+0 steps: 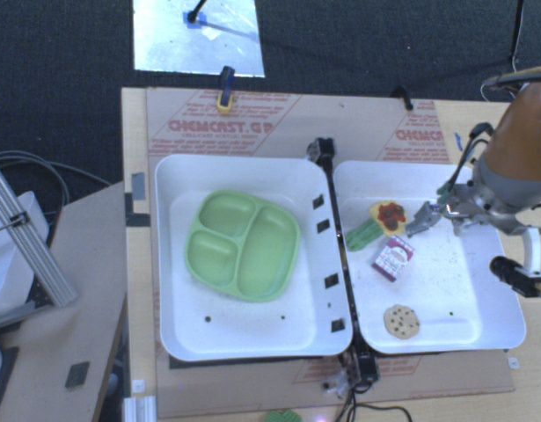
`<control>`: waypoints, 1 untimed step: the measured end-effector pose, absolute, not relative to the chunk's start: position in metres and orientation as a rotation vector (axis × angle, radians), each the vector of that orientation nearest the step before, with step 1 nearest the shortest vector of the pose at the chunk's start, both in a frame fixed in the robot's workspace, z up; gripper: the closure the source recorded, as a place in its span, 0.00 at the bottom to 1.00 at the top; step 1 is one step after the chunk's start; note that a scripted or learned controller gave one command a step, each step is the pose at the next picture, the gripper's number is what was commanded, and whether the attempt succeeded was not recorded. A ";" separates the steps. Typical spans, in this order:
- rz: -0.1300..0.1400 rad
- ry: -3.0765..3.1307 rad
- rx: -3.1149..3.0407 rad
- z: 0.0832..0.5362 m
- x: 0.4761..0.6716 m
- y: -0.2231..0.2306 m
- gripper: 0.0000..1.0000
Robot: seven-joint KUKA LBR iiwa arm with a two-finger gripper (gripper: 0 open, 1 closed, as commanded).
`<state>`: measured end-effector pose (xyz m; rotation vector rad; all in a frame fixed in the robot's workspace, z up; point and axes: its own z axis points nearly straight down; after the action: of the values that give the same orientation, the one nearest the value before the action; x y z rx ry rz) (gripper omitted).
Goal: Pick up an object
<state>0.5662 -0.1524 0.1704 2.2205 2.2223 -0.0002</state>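
Pale green moulded plastic tray, three compartments, smooth and glossy, is lying in the left white bin.

Taking that tray as the mark: to its right, past the bin divider, a toy flower with green stem and yellow-red head is lying flat in the right white bin. Just below the flower, a small red-and-white printed packet is sitting tilted. Further down, a round tan cookie with dark chips.

Farthest right of the tray, the metal two-finger gripper is hovering just beside the flower head, fingers looking spread, nothing between them.

Judgement: the flower is nearest; it should be approaching squarely, straddling the narrow stem, descending fully before closing. The packet is looking soft; the cookie flat, harder to pinch.
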 end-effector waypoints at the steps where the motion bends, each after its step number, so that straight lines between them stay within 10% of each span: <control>1: 0.001 2.227 2.218 0.080 0.579 -0.140 0.00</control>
<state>0.5792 -0.1401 0.0804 2.2178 2.2269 0.0009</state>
